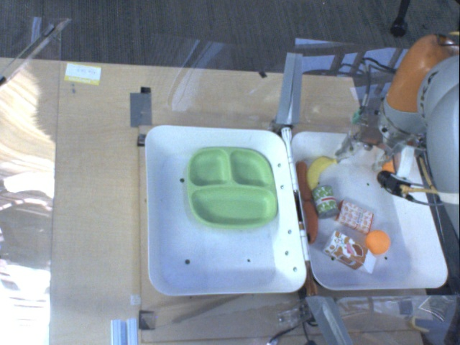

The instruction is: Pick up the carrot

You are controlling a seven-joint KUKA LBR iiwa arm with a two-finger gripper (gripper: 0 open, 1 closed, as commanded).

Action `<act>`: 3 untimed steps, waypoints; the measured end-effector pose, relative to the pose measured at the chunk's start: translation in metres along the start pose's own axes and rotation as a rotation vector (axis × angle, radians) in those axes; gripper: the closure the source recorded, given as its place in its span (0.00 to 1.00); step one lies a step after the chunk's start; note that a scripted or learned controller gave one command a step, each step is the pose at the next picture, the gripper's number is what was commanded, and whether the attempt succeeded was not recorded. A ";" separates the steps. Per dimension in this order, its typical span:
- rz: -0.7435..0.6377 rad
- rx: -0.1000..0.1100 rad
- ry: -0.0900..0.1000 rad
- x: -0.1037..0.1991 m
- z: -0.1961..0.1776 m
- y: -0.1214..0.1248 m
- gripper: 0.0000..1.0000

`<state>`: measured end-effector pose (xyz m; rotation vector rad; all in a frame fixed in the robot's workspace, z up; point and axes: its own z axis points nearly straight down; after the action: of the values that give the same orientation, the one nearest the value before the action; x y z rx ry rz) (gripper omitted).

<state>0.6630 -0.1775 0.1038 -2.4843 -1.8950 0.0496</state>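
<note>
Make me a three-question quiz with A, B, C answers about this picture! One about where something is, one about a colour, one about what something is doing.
1. Where is the green tray?
A. Left bin
B. Right bin
C. On the bench

2. What colour is the ball?
A. Blue
B. Orange
C. White

3. How does the long reddish carrot sit?
A. Lying flat
B. Standing upright
C. On the tray

Answers:
1 A, it sits inside the left bin.
2 B, it is orange, beside the snack packets.
3 A, it lies along the right bin's left wall.
</note>
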 end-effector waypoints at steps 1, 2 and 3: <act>0.120 -0.034 0.017 -0.019 0.016 -0.080 0.00; 0.118 -0.039 0.018 -0.017 0.005 -0.078 1.00; 0.118 -0.039 0.018 -0.018 0.005 -0.079 0.00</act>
<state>0.5824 -0.1736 0.1014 -2.6098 -1.7575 -0.0081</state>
